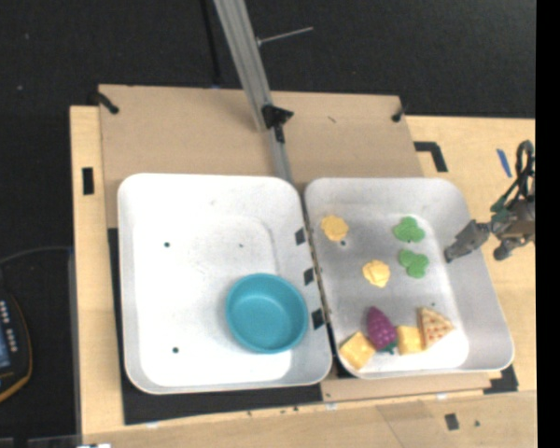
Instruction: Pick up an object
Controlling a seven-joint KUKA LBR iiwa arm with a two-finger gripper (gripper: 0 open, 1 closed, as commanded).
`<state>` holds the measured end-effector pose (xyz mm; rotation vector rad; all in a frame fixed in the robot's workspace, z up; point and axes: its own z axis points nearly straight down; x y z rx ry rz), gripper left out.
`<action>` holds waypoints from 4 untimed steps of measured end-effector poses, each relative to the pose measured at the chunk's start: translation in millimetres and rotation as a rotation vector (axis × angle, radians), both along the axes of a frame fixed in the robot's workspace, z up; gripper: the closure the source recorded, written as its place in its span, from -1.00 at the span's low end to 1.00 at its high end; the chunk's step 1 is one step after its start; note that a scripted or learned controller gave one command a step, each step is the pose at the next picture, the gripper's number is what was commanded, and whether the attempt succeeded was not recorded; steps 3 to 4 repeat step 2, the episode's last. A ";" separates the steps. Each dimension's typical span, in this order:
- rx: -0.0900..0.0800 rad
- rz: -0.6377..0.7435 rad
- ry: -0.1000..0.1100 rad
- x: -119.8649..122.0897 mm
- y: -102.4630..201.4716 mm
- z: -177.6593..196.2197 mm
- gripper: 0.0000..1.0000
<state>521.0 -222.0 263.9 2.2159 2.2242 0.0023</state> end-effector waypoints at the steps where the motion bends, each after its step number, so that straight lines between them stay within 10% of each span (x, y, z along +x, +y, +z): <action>1: 0.000 0.000 0.000 0.1 0.1 0.0 -1.00; 4: -0.001 -0.004 0.005 -2.7 -4.3 -42.7 -1.00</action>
